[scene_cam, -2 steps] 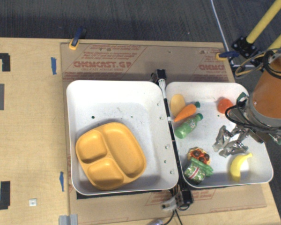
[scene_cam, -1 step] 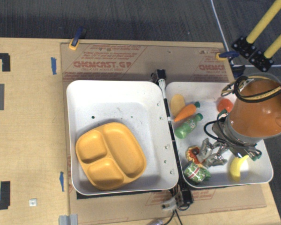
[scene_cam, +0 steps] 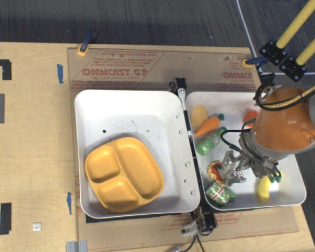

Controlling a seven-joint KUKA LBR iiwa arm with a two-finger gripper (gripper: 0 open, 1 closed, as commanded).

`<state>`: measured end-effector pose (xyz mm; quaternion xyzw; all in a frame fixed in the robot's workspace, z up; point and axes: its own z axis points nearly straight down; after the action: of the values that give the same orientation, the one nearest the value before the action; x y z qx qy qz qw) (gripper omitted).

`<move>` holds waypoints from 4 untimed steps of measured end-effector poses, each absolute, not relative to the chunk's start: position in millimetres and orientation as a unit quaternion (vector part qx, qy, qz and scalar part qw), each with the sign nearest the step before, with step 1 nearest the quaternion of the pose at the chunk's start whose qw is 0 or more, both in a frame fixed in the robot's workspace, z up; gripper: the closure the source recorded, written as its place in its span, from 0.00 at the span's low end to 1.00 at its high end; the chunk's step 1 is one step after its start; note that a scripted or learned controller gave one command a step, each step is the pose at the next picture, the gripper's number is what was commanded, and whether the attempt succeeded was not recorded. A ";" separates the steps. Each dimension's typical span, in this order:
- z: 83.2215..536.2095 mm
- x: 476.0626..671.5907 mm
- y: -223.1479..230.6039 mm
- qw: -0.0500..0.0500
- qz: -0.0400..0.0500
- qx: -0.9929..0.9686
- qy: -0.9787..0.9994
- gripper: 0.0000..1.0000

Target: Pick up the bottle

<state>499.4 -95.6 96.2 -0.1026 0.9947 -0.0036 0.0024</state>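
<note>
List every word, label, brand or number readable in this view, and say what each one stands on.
"CHEMCAST GP": red print on the brown cardboard sheet under the two white bins, near its top left.
Red print at the sheet's top right, by the blue clamp: the same style, cut off by the arm, not readable in full.
Smaller red lines above and below each logo: too small to read.
Small crumpled green and red packet in the right bin: print blurred.

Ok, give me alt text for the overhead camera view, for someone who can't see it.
A grey and orange robot arm reaches from the right over the right white bin, its claw low among small items: a green bottle, a carrot, a lemon and a green can. The left bin holds a yellow divided plate.
</note>
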 end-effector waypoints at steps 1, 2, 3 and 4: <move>185.2 497.3 -26.0 0.003 0.000 -0.184 0.983 1.00; 185.0 488.5 16.4 0.001 0.000 -0.296 0.955 1.00; 185.0 493.3 80.8 0.003 0.001 -0.340 0.941 1.00; 193.6 503.7 125.3 0.003 0.001 -0.522 0.853 1.00</move>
<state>503.7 125.3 193.6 -0.5216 0.8532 0.0006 0.0031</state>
